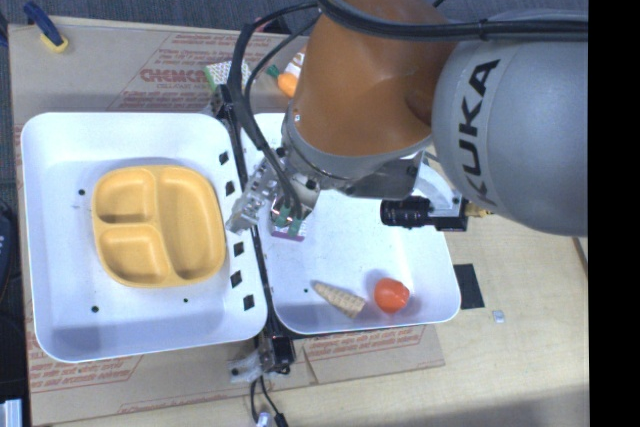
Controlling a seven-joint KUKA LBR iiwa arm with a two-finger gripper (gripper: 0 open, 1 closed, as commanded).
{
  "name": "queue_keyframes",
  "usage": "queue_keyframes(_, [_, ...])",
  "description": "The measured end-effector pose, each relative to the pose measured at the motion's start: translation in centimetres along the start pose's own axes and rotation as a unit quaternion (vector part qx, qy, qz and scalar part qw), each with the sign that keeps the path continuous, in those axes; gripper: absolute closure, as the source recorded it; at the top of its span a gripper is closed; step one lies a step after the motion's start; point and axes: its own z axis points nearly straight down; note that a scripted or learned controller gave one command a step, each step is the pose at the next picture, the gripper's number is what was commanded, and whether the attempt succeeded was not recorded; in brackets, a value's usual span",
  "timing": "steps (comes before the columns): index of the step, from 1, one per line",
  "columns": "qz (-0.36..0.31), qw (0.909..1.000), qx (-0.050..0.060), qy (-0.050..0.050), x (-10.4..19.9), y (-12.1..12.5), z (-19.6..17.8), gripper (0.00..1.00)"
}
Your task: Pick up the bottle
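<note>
Wooden table point(520, 355), grey carpet behind. Two white bins: left bin point(40, 215) holds yellow divided tray point(158, 223); right bin point(430, 295), cone point(340, 297), orange ball point(391, 294). Hand point(268, 205), centre frame, grip state indeterminable. Bottle point(289, 75) partly hidden above hand.

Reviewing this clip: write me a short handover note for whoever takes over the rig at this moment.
Gripper: low over the left edge of the right bin, beside the divider; finger state unclear, nothing seen held.
Bottle: not identifiable; a partly hidden orange and white item sits behind the arm.
Also there: cone and orange ball in the right bin, yellow tray in the left bin.
Done: no pickup visible. Left: find and lift the bottle.
</note>
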Motion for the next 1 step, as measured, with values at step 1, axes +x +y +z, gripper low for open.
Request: queue_keyframes(1, [-0.076,0.9971,0.001,0.001,2.75,4.41,1.88,1.0])
